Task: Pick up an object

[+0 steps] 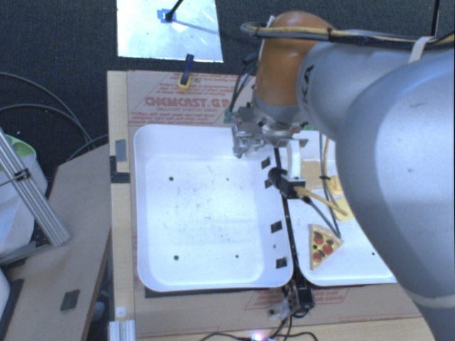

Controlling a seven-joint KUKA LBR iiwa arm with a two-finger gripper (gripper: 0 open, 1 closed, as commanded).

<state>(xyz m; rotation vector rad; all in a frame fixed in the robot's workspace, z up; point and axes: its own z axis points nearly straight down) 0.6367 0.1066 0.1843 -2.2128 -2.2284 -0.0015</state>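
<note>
A toy pizza slice (323,246) with red pepperoni dots lies in the right bin (355,272), near its front left corner. A thin yellow piece (334,206) lies behind it in the same bin, partly hidden by the arm. My gripper (247,146) hangs over the back right corner of the left bin (199,268), under the orange wrist band (281,62). It is well to the left of and behind the pizza slice. I see nothing hanging under it.
The big grey arm (384,119) covers most of the right bin. A black divider strip (284,212) runs between the bins. Cardboard (178,101) lies behind the bins, with a shiny plate (167,20) beyond it. A metal frame (32,190) stands at left.
</note>
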